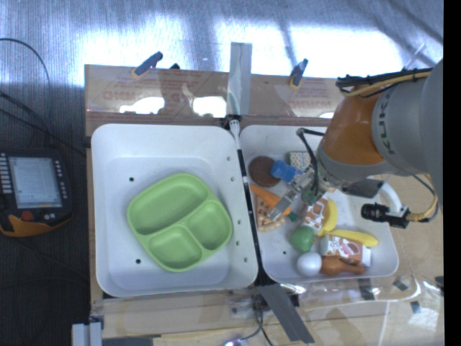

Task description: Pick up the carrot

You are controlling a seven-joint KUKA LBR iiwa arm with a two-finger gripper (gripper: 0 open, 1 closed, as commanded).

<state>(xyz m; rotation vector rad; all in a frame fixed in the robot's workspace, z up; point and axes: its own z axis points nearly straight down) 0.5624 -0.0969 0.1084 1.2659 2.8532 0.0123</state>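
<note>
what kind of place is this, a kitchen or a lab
Most likely a robotics lab. Two white bins sit clamped on a bench, a grey and orange robot arm reaches over toy food such as a banana, and a teach pendant lies on the floor.

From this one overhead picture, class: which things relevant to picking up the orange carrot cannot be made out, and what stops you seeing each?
- Two-finger gripper in the camera view: too small and cluttered to judge its state.
- Orange carrot: its right end is hidden by the gripper, so contact is unclear.
- Right white bin: its far right part is covered by the grey arm with the orange band.
</note>
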